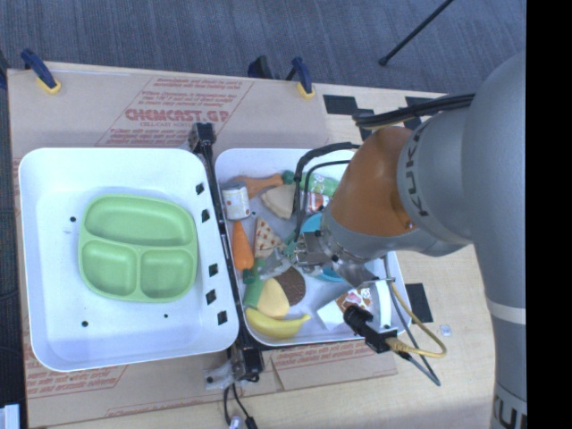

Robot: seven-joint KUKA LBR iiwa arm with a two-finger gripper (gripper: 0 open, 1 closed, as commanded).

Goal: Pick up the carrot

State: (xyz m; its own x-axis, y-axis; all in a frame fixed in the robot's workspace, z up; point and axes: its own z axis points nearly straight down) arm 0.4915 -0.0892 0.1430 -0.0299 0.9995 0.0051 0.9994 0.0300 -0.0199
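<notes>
1. While poised low over the clutter in the right bin [268, 154], off target for now: gripper [297, 256] to the right of the carrot [242, 247], near it but apart, with a triangular cracker [264, 236] between.
2. Carrot's place: lying lengthwise along the right bin's left wall, just beside it, thick end toward a small can [235, 202], thin end toward a green piece and a banana [275, 323].
3. Gripper's state: cannot tell whether spread or pressed together, since hidden under the orange wrist; nothing seen held.
4. Step in hand, as judged: line up over the carrot and come down on it.
5. To do it well:
   - Shift toward the left wall until centred over the carrot's middle, not its thin end.
   - Turn the wrist so as to close across the carrot's width, not along its length.
   - Mind the wall: little room on that side, so likely to catch the rim or the black clips.
   - Descend slowly, clear of the cracker and the can, to avoid nudging the carrot away or grabbing a neighbour.
   - Close firmly but gently; smooth, tapered, likely to slip.
   - Lift straight up and check for the carrot in the grip.
</notes>
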